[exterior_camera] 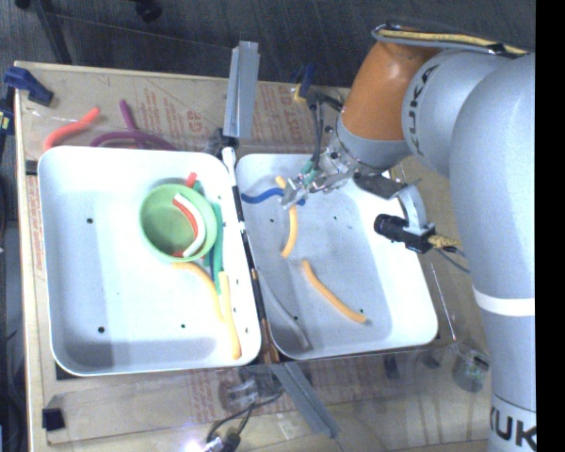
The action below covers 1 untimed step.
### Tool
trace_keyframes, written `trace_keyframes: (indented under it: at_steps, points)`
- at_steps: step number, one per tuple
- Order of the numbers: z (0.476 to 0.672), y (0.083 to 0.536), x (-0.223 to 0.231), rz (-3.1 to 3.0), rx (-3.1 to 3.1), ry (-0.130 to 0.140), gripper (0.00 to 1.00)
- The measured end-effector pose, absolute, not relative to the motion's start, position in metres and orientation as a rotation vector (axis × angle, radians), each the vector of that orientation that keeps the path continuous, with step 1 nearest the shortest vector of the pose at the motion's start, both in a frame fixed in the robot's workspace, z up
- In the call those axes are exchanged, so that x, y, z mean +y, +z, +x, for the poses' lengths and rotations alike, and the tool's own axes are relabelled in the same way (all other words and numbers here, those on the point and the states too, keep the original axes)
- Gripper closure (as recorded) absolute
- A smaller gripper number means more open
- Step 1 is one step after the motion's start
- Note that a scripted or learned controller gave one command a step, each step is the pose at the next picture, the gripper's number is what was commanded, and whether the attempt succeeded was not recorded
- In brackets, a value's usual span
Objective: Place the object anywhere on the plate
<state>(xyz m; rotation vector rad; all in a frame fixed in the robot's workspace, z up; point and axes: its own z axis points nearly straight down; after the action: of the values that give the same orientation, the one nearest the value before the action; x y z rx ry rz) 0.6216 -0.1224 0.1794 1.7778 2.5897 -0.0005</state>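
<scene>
A green plate [174, 222] lies in the left bin [94, 290], with a curved red and white piece [196, 217] on its right side. My gripper [297, 192] is low over the back of the right bin [395, 299], near its left wall. It is shut on the upper part of a yellow strip [288, 232], which hangs down from the fingers toward the bin floor. A short yellow end shows just above the fingers. The plate is well to the left of the gripper, across the wall between the bins.
A second orange-yellow strip [331, 293] lies on the right bin's floor and a blue cord [259, 195] at its back left. Yellow [228, 314] and green [217, 248] strips lie beside the plate. Red and purple pieces [122, 135] rest on the bench behind the left bin.
</scene>
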Motion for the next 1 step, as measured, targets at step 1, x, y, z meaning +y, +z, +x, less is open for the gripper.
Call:
trace_keyframes:
  at_steps: [1]
  points:
    - [0.6573,0.193,-0.0793,1.265,2.873,-0.001,1.0]
